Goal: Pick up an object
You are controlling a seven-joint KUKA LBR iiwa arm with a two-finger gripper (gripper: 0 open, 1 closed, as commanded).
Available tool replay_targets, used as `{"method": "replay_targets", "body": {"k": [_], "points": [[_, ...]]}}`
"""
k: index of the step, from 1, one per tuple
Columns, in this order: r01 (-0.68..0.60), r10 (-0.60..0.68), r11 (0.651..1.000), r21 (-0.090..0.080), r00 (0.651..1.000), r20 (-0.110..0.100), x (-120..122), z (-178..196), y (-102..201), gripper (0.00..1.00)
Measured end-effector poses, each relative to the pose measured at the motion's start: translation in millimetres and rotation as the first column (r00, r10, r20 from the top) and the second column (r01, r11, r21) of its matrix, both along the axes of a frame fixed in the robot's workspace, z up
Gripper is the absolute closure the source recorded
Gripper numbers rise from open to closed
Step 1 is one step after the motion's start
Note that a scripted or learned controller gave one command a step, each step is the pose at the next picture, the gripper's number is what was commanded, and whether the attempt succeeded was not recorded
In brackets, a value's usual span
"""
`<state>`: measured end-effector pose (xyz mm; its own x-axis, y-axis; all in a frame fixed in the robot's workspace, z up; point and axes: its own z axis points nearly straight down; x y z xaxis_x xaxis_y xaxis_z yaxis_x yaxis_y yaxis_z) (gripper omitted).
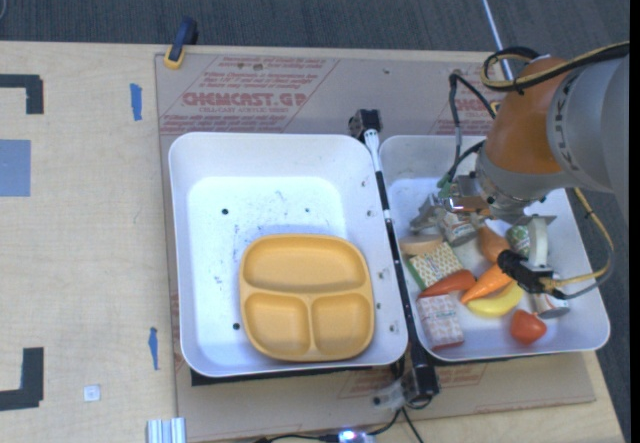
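Camera view, fingers point(447, 211) low in right bin point(590, 331) over toy food point(470, 281), grip state unclear

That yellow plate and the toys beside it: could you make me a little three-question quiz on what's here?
1. True or false: the yellow divided plate lies in the left bin.
2. How many compartments does that plate have?
3. Which bin is the end effector over: A left, B right?

Key: 1 true. 2 three. 3 B, above toy food such as the orange carrot and the red tomato.
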<state>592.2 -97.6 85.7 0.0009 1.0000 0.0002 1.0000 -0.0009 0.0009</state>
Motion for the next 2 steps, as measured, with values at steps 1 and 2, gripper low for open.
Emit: {"method": "replay_targets", "body": {"k": [1, 2], "points": [[0.000, 0.000, 1.000, -0.002, 1.000, 0.006, 2, 12, 0, 1.00], [-0.001, 0.001, 1.000, -0.002, 1.000, 0.007, 14, 3, 2, 1.00]]}}
